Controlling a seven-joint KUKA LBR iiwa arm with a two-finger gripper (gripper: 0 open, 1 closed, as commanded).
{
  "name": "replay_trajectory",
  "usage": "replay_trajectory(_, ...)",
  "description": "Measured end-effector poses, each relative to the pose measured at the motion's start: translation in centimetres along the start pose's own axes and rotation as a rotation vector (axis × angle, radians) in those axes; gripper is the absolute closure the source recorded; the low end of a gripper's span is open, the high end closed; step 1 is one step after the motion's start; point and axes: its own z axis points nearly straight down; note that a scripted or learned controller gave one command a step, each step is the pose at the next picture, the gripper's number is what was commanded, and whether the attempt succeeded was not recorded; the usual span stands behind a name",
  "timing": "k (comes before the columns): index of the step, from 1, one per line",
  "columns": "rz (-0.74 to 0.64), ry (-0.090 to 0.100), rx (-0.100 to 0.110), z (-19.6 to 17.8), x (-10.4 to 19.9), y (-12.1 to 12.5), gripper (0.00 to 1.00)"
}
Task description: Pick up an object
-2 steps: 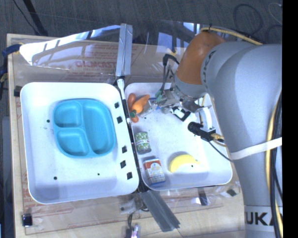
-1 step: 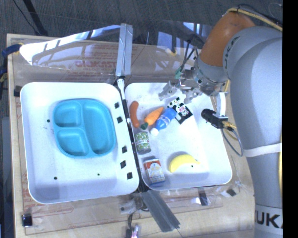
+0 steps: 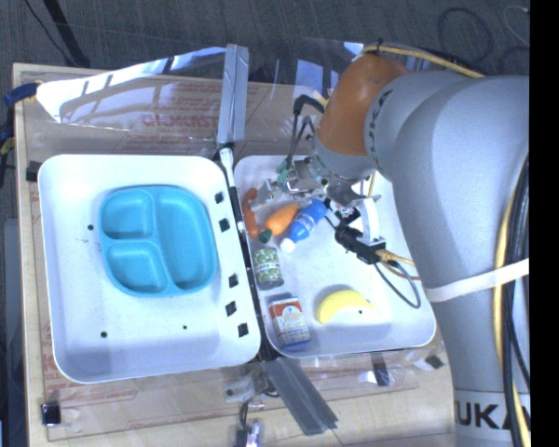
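Observation:
The right bin [image 3: 405, 317] holds several objects: an orange carrot-like piece [image 3: 280, 219], a blue bottle with a white cap [image 3: 304, 224], a small green-patterned jar [image 3: 267, 264], a small carton [image 3: 290, 321] and a yellow banana [image 3: 342, 304]. My gripper [image 3: 296, 182] reaches down into the back of this bin, just above the orange piece and the blue bottle. The wrist and its cabling hide the fingertips. Nothing shows between them.
The left bin [image 3: 65, 324] holds a blue divided tray [image 3: 158, 238]. A ridge with black clips [image 3: 233, 268] separates the two bins. My large grey arm [image 3: 456, 175] covers the right side of the bench. A clear plastic sheet [image 3: 140, 101] lies behind the bins.

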Motion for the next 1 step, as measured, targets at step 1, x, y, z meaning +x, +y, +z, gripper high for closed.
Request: replay_trajectory(1, 0.023, -0.004, -0.003, 0.01, 0.95, -4.31, 0.0)
